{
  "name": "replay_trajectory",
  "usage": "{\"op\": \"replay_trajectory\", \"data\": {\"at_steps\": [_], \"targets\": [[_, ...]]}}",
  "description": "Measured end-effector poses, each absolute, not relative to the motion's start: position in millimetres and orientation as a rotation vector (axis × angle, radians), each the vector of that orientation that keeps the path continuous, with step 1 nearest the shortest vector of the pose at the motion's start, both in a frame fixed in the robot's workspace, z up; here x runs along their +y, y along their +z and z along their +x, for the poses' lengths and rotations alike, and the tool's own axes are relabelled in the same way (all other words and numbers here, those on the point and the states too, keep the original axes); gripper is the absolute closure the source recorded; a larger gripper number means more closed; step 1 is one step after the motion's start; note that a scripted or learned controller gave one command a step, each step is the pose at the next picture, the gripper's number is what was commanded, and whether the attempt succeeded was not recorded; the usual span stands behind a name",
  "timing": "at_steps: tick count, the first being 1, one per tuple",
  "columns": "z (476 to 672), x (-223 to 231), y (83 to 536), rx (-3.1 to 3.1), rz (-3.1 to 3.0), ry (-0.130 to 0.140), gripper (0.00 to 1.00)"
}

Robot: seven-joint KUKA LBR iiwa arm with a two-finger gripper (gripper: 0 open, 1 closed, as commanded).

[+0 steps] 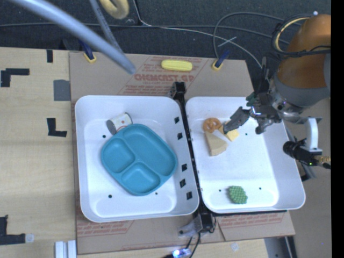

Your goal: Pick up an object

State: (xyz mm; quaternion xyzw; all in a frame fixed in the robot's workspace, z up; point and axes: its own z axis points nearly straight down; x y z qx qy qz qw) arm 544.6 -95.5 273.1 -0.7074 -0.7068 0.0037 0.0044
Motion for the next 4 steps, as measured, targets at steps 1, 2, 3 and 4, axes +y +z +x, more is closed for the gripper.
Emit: {"op": "replay_trajectory", "data": {"at_steps": [1,2,3,4], "targets": [[546.3,-95.4,277.9,-2.222,-2.219,0.002,0.0],[546.6,-93.9,213.4,-2.218,-2.217,0.008,0.0],[544.9,-95.1,169.3,-2.219,-2.217,0.008,0.0],[549.6,-102.9,117.0,-2.219,-2.218,0.008,0.0]]}}
